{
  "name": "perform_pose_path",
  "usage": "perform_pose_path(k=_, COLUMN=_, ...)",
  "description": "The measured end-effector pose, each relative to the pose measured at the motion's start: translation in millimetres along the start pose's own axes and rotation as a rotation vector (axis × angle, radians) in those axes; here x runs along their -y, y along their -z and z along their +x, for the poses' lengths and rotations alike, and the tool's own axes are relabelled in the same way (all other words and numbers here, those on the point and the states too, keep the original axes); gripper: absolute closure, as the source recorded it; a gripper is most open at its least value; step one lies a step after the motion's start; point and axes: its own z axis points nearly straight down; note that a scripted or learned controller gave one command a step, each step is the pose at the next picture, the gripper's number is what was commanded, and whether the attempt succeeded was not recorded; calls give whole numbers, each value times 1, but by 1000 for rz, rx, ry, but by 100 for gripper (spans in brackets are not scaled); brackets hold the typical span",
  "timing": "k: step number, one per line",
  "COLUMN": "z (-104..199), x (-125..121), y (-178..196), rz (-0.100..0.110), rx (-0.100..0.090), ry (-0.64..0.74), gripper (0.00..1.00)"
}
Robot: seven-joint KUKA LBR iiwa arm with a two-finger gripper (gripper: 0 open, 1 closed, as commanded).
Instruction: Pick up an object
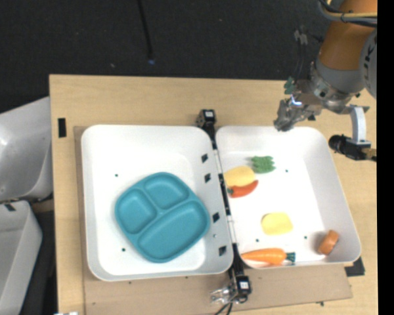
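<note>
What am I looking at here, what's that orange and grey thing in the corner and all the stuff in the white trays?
This is one picture from a camera fixed above a workbench, looking down at a slant. The orange and grey thing is a robot arm reaching in from the right. At its end is a small two-finger gripper, the part meant to grab things. It hangs over the far edge of the right bin, and I see nothing in it.

Two shallow white bins sit side by side on the wooden bench. The left bin contains a blue divided plate. The right bin holds toy food: a green leafy piece, a yellow and orange-red piece, a yellow lump, a carrot and a small orange piece. The robot's job is to pick up one object.
</note>
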Motion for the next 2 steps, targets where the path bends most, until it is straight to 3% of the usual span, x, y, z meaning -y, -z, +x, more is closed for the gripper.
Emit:
perform_pose_path(k=1, z=-1, x=-1, y=28, rz=1, rx=0, ry=-1, gripper=100)
perform_pose_path(k=2, z=50, x=-6, y=12, rz=6, rx=-2, ry=2, gripper=100)
